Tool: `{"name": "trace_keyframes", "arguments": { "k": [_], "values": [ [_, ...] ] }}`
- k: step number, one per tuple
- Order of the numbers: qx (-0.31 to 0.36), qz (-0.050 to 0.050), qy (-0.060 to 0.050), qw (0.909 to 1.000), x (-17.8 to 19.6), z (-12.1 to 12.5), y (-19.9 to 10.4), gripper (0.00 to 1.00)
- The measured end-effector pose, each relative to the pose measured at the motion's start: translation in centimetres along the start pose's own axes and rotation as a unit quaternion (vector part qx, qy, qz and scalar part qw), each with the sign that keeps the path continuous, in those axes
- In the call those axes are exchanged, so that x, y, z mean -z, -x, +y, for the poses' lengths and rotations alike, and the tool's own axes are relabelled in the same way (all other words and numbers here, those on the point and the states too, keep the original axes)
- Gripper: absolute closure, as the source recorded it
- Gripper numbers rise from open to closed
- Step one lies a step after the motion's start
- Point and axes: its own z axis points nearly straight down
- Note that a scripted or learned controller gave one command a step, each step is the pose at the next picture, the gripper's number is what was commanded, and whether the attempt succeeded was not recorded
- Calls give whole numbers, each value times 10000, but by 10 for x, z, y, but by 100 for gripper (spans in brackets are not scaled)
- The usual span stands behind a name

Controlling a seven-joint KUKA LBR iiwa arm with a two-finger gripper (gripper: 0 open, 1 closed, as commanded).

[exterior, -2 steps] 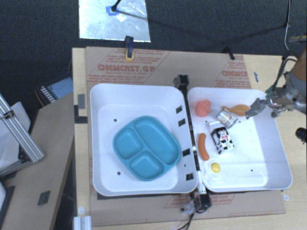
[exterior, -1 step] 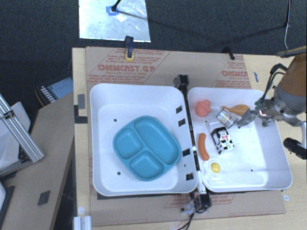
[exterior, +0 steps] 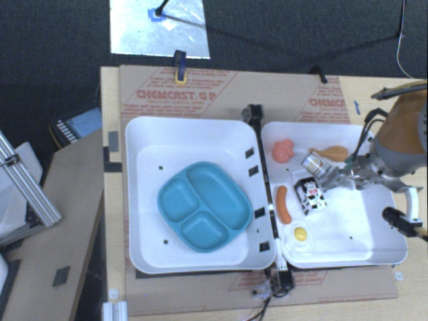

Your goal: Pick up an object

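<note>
Camera view, item list. Left bin (exterior: 144,136): one blue divided plate (exterior: 204,206), three compartments, lying flat. Right bin (exterior: 381,249): pink lumpy toy (exterior: 283,150) near the upper left corner; tan drumstick-shaped toy (exterior: 331,154) just beside it to the right; orange sausage (exterior: 283,203) along the left wall; fried egg (exterior: 299,233) below the sausage; black-and-white patterned block (exterior: 311,196) near the middle.

Arm: enters from the right, orange band above the wrist. End effector (exterior: 317,166): low in the right bin, between the drumstick-shaped toy and the patterned block, tilted toward the bin's left side. Whether it is spread or closed cannot be told; nothing is seen clamped in it.

Step in hand, by judgement: approach and descent, no object yet lifted. Next move calls for settling on one candidate, probably the patterned block or the drumstick-shaped toy, centring over it, closing, then raising clear of the bin wall.
</note>
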Motion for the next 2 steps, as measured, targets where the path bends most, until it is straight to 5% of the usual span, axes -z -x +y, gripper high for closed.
{"name": "trace_keyframes", "arguments": {
  "k": [1,2],
  "values": [
    [1,-5,17,10000,-14,1,0,0],
    [-1,-13,37,10000,-2,2,0,100]
  ]
}}
